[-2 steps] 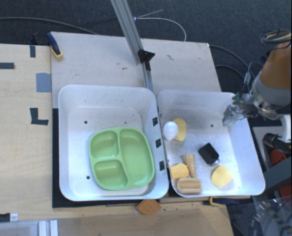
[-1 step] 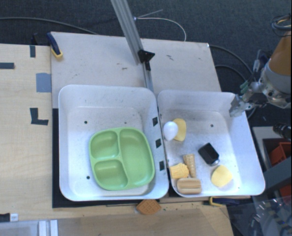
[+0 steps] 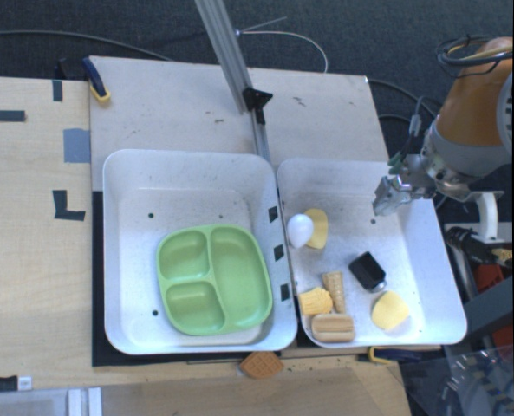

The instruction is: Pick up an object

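Two white bins on bench; right bin (image 3: pixel 430 258) crowded along near edge. Gripper (image 3: pixel 388 196) over far-right edge, grip state unreadable. Nothing lifted yet.

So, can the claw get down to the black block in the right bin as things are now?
Probably yes. The claw hangs over the right bin, and the black block lies apart from the other items with bare floor around it and nothing on top.
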You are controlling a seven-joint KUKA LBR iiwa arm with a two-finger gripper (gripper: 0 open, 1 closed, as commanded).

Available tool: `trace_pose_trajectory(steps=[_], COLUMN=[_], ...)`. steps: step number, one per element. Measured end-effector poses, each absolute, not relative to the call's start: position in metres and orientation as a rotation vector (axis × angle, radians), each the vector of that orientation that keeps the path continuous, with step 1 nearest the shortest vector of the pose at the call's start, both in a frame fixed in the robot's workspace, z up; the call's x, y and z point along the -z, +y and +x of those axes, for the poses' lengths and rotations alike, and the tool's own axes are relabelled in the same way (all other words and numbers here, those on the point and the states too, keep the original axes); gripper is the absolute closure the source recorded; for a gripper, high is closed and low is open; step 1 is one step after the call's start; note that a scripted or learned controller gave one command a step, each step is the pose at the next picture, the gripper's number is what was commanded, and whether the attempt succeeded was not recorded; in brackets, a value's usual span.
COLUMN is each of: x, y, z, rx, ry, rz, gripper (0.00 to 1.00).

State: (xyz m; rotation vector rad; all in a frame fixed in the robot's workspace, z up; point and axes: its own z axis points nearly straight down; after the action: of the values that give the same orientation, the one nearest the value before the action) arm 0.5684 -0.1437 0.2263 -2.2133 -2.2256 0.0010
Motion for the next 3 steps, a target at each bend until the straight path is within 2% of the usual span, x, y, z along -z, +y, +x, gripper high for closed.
trace_pose_trajectory(steps=[1, 3], x=[-0.215, -0.234], y=[-0.09, 0.025], z=[0.558, 0.533], rx=[-0.002, 0.001], ry=[-2.226, -2.228], rz=[-2.212, -2.21], gripper=[1.0, 1.0])
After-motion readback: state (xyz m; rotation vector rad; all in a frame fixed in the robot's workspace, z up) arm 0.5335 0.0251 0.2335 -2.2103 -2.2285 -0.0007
